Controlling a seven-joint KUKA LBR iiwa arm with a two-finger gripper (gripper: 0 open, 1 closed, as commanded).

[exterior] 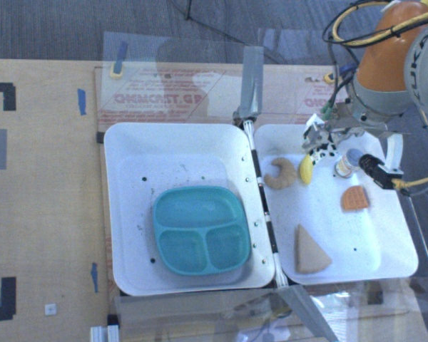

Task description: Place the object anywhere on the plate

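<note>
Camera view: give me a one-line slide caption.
Gripper hovers over the right bin near banana and croissant; teal plate waits in the left bin.

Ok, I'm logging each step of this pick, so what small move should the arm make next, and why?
Probably lower straight down onto the yellow banana-shaped piece. The gripper sits at the far end of the right bin, just above that piece and beside the croissant, with nothing seen between its fingers. The teal plate lies in the left bin, so a grasp must come first.
</note>
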